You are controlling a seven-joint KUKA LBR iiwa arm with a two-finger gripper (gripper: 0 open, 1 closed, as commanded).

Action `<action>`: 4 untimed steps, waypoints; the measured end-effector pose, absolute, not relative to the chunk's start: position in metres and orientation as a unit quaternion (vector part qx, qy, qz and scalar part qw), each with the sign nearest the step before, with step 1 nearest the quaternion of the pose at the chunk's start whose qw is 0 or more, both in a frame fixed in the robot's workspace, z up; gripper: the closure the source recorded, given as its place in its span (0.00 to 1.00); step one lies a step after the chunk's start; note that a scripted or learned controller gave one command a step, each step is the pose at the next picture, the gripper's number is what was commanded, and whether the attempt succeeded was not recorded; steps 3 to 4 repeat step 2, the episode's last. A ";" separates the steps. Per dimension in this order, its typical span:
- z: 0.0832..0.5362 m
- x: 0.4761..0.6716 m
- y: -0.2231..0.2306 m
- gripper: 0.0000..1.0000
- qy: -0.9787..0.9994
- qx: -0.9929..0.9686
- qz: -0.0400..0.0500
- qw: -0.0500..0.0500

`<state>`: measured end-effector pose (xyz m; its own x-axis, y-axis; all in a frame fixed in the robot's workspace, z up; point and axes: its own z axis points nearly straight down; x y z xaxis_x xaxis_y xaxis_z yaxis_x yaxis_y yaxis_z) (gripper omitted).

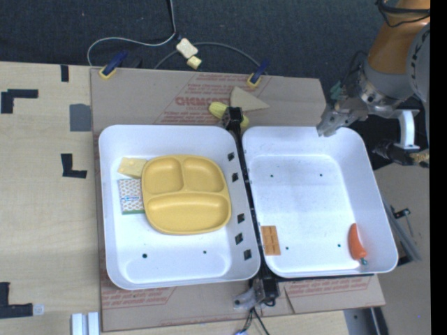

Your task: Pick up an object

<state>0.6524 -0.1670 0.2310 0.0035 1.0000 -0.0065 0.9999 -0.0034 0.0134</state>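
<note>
We see 2 white bins side by side on the bench [42, 187]. The left bin [174, 267] holds a yellow plate [186, 194] with 3 parts. Just beside the plate, on its left, lie a pale yellow sponge [130, 166] and a small checked packet [130, 195]; both look to be touching the plate's edge.

The right bin [314, 194] holds 2 small things. An orange carrot toy [357, 241] lies near the right wall, close to the front corner. A little orange card [270, 241] lies near the left wall, well apart from the carrot toy.

The grey arm [394, 47] with its orange band comes in from the right. Its pincer [328, 125] hangs over the back right corner of the right bin, near the rim. It is far from the carrot toy and the card. We see nothing in it. We cannot tell how the pincer stands, apart or together, since it is too small and dark.

Behind the bins, a yellow clamp [227, 110] sits on brown cardboard [202, 93].
</note>
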 end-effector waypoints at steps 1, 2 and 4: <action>0.252 0.573 -0.129 1.00 0.707 0.707 0.000 -0.001; 0.250 0.575 -0.130 0.00 0.707 0.707 -0.001 0.000; 0.250 0.575 -0.130 0.00 0.707 0.707 -0.001 0.000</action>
